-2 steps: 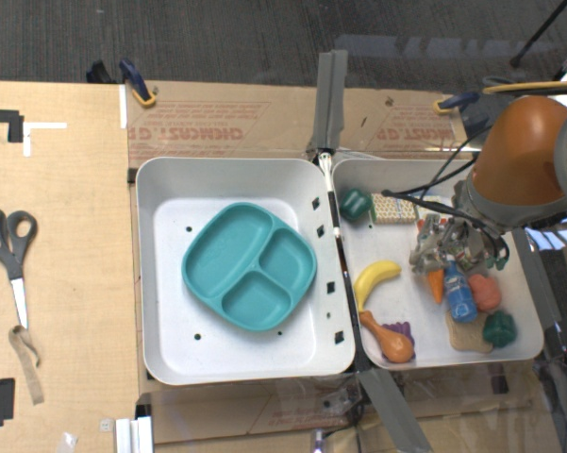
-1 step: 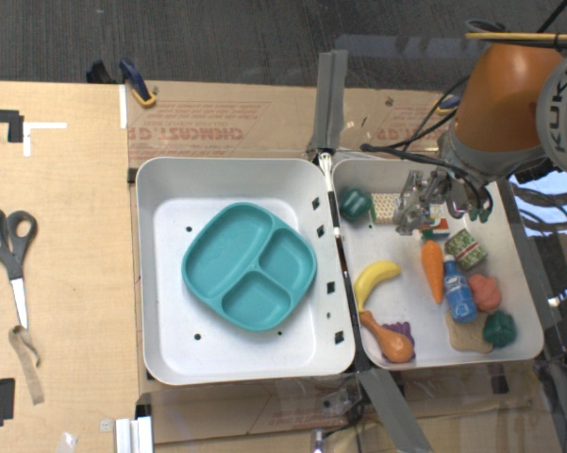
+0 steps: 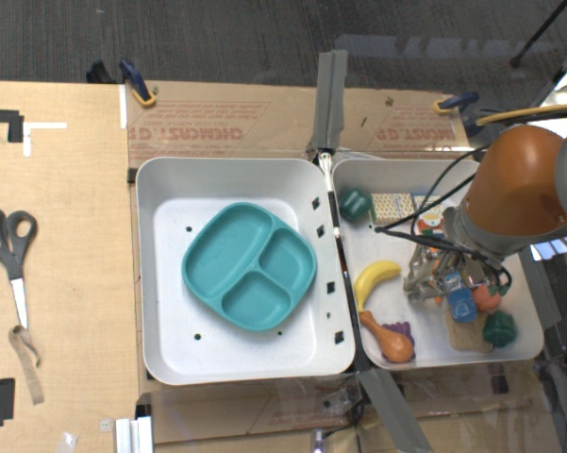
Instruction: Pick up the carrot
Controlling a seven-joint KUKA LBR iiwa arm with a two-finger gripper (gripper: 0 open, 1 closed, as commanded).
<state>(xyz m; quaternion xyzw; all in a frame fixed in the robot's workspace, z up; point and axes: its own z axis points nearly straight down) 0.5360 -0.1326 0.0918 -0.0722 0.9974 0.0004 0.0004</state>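
Pale wooden bench (image 3: 57, 281) with two shallow white bins side by side.
The smooth teal divided plate (image 3: 250, 266) sits in the left bin (image 3: 156, 253). In the crowded right bin (image 3: 524, 347), the carrot (image 3: 389, 337) lies at the front-left wall beside a curved banana (image 3: 375, 278); the gripper (image 3: 432, 276) hovers near mid-bin, fingers' state hidden among cables.

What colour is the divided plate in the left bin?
Teal, seen clearly in the camera view: the divided plate lies in the left bin.
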